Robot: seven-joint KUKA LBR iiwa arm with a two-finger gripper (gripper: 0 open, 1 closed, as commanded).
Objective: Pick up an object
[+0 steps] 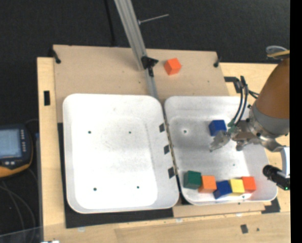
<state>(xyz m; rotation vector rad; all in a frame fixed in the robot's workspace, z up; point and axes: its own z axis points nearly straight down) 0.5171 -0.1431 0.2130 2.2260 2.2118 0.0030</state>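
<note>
Wooden bench (191,65), two white bins (115,151), black floor (39,14)

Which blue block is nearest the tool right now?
The lone blue block beside the tool, apart from the row; the other blue block sits in that row.

Even overhead light, slightly soft focus

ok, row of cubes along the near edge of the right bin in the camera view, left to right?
Green cube → orange cube → blue cube → yellow cube → red-orange cube. They sit touching in a slightly curved line against the right white bin's near wall.
</note>
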